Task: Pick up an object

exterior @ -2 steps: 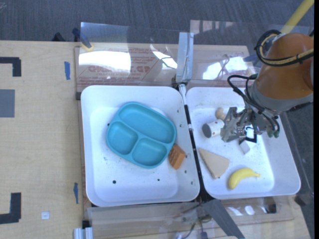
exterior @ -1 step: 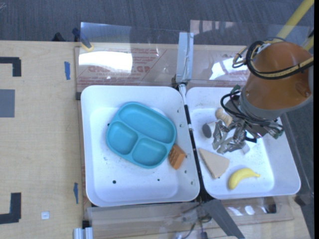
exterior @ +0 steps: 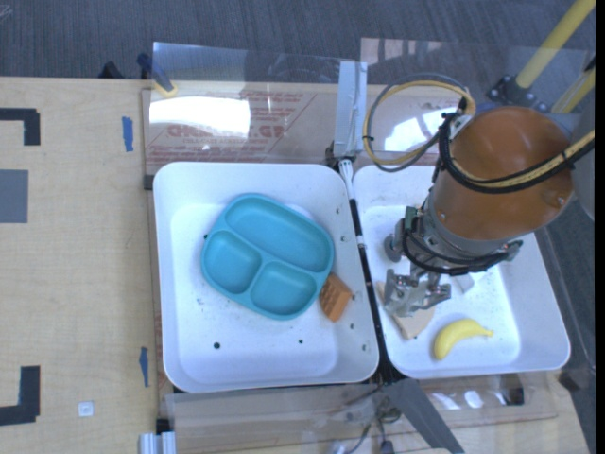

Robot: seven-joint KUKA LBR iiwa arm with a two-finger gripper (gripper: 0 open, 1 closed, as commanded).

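**Arm Low in the Right Bin**

Wooden counter (exterior: pixel 76 282) fills the left side, pale and flat, with black corner marks and small bits of blue tape on it. Dark grey floor shows along the top.

Two white bins sit side by side on the counter. The left bin (exterior: pixel 189 348) holds a big blue plate (exterior: pixel 267 268) with three sections. The plate lies flat near the middle of that bin, turned a little. Just beside its lower right edge is a small orange-brown block (exterior: pixel 335 298), close to the wall between the bins.

The right bin (exterior: pixel 539 343) has the arm (exterior: pixel 501 173) over it. The arm is fat and round, with an orange band on top and grey metal under it. Yellow and black cables loop around it.

The pincer (exterior: pixel 414 291) hangs down from the arm into the right bin, near the bin's left side. It is grey and shiny. I cannot tell if it is wide or narrow, because its parts blur together.

A pale tan piece (exterior: pixel 412 324) with a pointed shape lies right under the pincer, touching or nearly touching it. I cannot tell if the pincer has it.

A small yellow banana (exterior: pixel 459 337) lies on the bin floor, near the pincer's lower right, apart from it.
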